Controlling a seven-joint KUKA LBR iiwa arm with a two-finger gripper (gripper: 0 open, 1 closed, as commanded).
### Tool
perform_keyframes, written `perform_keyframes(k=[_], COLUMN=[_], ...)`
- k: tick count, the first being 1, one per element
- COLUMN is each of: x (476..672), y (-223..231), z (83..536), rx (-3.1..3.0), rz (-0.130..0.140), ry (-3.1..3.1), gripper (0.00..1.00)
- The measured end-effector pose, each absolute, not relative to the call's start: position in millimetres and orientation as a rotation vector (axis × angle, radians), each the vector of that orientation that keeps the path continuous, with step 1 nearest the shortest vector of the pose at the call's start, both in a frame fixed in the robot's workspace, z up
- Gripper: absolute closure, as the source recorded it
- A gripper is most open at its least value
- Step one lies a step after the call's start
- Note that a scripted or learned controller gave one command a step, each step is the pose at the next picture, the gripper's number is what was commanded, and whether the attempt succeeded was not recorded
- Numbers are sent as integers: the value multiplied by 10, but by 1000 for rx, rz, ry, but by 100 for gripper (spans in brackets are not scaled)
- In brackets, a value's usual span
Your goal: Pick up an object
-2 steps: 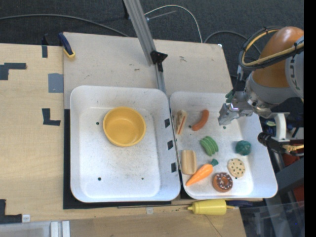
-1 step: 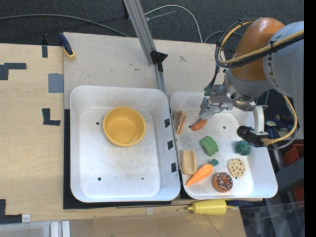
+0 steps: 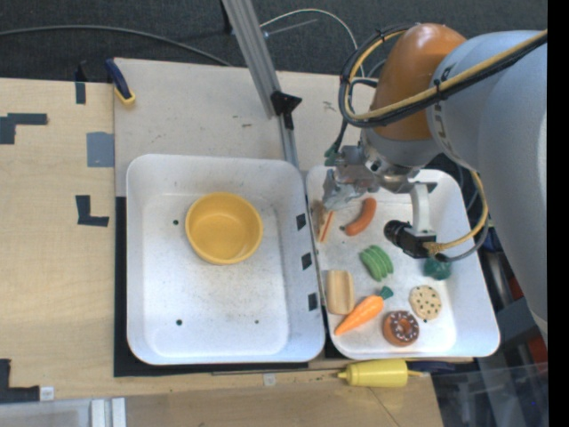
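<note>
My gripper (image 3: 335, 194) hangs low over the far left corner of the right bin (image 3: 471, 327), under the grey arm with its orange band. Just below it lies a thin orange stick (image 3: 324, 226). An orange-red sausage (image 3: 360, 217) lies right beside it. Nearer the front are a green ribbed vegetable (image 3: 376, 261), a tan bread piece (image 3: 339, 291), an orange carrot (image 3: 360, 314), a chocolate donut (image 3: 401, 328), a chip cookie (image 3: 426, 302) and a small teal piece (image 3: 436, 268). Nothing shows held in the gripper.
The left bin (image 3: 151, 265) holds a yellow bowl (image 3: 224, 228). A yellow mustard bottle (image 3: 378, 374) lies on the bench in front of the right bin. A slanted grey metal post (image 3: 258, 56) rises behind the bins' shared edge.
</note>
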State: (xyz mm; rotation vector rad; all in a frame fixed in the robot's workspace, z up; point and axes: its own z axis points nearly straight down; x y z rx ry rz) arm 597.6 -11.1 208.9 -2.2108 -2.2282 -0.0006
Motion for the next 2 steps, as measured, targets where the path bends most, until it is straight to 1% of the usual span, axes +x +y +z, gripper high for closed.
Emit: perform_keyframes(k=[1,2], x=[6160,6201], y=[497,997], z=[2127,2089], rx=[-2211,-2213], rz=[-2,1], ry=[-2230,-2227], gripper=[100,100])
